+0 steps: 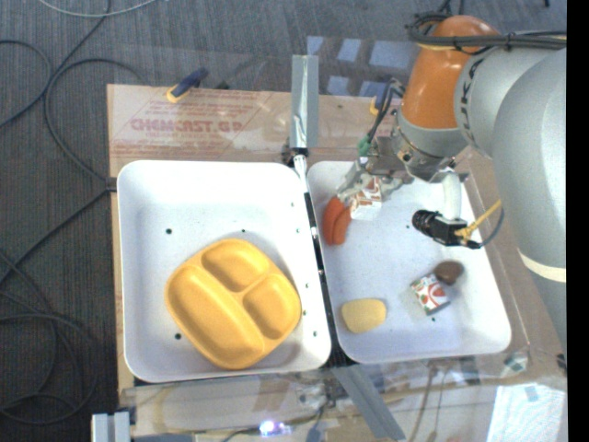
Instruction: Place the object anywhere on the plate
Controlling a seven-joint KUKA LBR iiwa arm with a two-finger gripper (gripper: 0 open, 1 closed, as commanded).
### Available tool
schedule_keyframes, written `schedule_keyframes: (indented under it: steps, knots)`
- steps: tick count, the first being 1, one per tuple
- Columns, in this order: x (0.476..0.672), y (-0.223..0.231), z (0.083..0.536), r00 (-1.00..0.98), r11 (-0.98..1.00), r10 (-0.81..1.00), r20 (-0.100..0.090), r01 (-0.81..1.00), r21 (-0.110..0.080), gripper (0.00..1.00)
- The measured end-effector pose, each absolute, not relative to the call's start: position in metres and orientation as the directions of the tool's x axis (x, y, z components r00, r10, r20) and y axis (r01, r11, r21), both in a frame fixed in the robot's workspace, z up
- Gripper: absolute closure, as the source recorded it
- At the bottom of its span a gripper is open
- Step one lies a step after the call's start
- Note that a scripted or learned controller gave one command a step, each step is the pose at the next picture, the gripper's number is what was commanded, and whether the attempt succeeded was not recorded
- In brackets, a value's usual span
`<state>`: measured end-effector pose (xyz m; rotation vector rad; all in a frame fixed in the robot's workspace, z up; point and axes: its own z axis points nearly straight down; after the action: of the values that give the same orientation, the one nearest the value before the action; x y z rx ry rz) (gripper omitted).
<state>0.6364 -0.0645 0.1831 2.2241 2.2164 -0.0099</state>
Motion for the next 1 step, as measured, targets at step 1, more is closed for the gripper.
schedule_keyframes:
  steps: [1]
  knots:
    - [0.5588, 0.0254, 0.1861, -0.212, 0.212, 0.977, 0.002, 0.977, -0.004, 1.0]
